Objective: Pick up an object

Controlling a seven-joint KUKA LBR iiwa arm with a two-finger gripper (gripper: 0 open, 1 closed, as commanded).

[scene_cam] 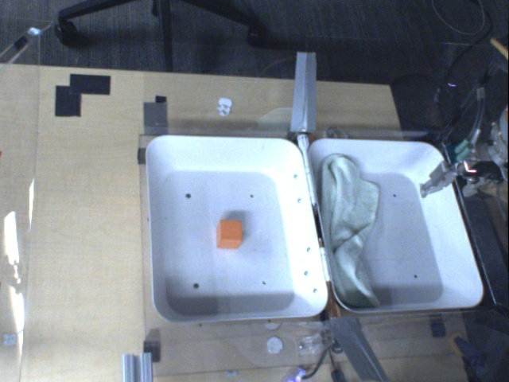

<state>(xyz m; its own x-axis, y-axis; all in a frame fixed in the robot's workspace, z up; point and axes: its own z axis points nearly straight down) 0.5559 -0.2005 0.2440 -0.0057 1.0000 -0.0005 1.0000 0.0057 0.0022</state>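
Note:
A small orange cube [230, 234] rests on the floor of the left bin [171, 213], slightly below its middle. A crumpled pale green cloth [350, 225] lies along the left side of the right bin [413, 253], running from its far wall to its near wall. My gripper [442, 180] hovers at the right bin's far right rim, well away from the cloth and the cube. Nothing shows in its grasp.
A metal divider post [305, 94] stands at the back between the bins. Black tape marks [79, 92] lie on the wooden bench at the far left. Cables and arm hardware [477, 146] crowd the right edge. An office chair base [163, 6] stands on the floor behind.

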